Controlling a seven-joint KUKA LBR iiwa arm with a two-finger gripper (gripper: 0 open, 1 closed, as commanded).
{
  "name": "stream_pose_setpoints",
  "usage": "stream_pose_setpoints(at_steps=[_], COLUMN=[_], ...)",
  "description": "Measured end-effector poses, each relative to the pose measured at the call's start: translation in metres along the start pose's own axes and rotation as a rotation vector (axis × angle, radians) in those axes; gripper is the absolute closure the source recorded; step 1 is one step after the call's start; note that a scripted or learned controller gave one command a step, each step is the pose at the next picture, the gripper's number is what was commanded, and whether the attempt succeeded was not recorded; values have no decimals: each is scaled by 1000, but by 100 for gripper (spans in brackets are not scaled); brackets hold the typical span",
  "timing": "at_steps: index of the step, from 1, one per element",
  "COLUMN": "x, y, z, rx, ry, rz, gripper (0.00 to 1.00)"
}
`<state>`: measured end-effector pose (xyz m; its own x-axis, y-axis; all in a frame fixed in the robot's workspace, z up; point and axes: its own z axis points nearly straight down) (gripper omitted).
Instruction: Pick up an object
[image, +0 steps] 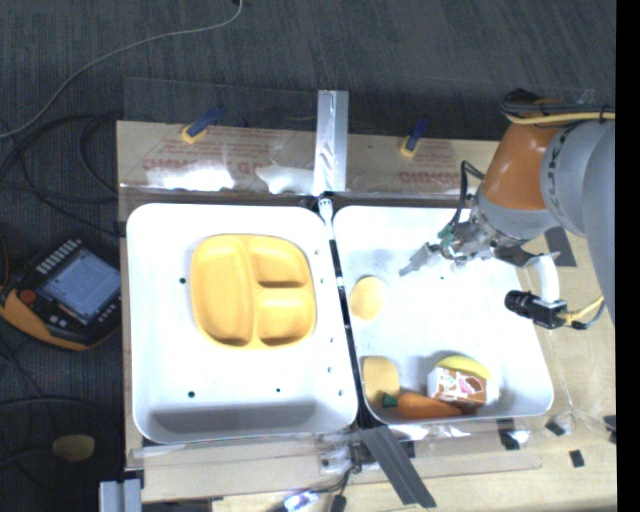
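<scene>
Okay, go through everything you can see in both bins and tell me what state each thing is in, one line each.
Yellow divided tray: lying flat in the left bin, hollows up, nothing in them.
Pale yellow disc: flat, apart from the rest, right bin.
Carrot: lying on its side along the near wall.
Small carton: tipped over, against the carrot.
Gripper: above the right bin, holding nothing visible.

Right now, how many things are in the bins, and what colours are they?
Yellow: 3, the divided tray in the left bin, a round piece and a yellow ball in the right bin
Tan: 1, a round piece
Orange: 1, the carrot
White with red print: 1, a small carton
Total: 6
</scene>
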<state>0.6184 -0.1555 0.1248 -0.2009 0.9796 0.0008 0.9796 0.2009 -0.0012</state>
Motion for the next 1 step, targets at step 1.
stream_pose_setpoints(at_steps=[1], x=[24], y=[-41], z=[10], rx=[0], ry=[1], rz=[128], gripper=[0])
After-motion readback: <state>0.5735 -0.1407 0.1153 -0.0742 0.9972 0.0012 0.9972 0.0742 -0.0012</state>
